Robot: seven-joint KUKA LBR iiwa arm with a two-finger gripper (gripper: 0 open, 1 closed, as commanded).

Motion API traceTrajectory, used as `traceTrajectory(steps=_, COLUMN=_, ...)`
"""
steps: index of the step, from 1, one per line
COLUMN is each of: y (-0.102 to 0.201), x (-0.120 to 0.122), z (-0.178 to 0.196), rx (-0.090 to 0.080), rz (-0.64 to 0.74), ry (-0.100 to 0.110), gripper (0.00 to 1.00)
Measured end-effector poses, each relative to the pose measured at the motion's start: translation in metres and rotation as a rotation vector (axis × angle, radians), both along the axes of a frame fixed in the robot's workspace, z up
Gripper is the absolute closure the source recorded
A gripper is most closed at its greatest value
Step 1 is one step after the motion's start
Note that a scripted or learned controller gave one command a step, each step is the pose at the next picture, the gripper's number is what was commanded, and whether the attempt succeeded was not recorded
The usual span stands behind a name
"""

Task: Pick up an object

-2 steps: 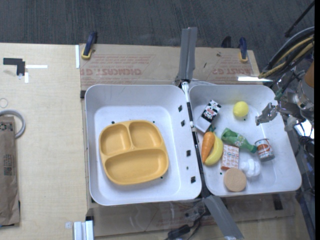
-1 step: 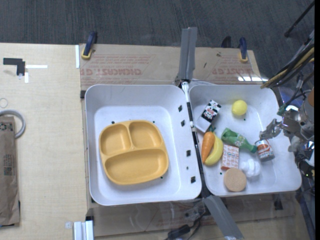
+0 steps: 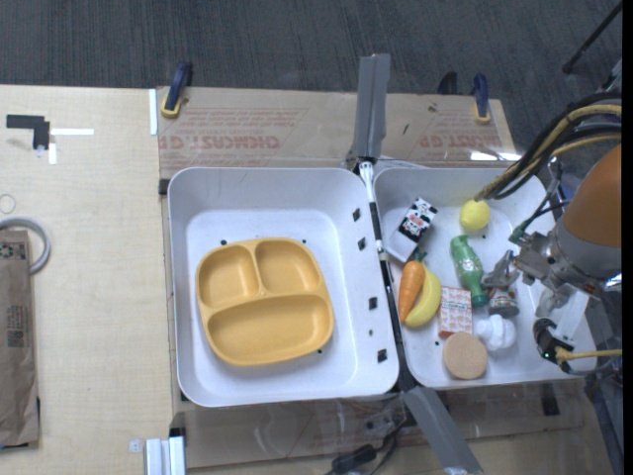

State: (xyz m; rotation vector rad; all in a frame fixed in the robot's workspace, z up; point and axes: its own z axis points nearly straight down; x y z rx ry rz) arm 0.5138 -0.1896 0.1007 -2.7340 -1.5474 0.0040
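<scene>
**Pincer low over the right bin**

The pincer [image 3: 502, 287] sits at the right of the frame, down among the toys in the right bin [image 3: 435, 372]; whether it is wide or narrow cannot be told. Just left of it lies a green bottle [image 3: 467, 265], with a white piece [image 3: 497, 332] and a tan disc [image 3: 465, 355] below. Further left are a banana [image 3: 427, 300], a carrot [image 3: 409, 287] and a yellow ball [image 3: 476, 215]. The left bin [image 3: 188, 265] holds a yellow divided plate [image 3: 264, 300].
</scene>
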Motion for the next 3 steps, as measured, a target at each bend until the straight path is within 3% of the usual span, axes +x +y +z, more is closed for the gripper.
traceTrajectory(steps=1, y=-0.001, x=-0.025, z=-0.010, rx=0.002, rz=-0.209, ry=0.001, gripper=0.00)
traceTrajectory(steps=2, y=-0.012, x=-0.037, z=0.039, rx=0.000, rz=-0.260, ry=0.002, gripper=0.00)
traceTrajectory(steps=3, y=0.019, x=0.008, z=-0.010, rx=0.000, rz=-0.453, ry=0.002, gripper=0.00)
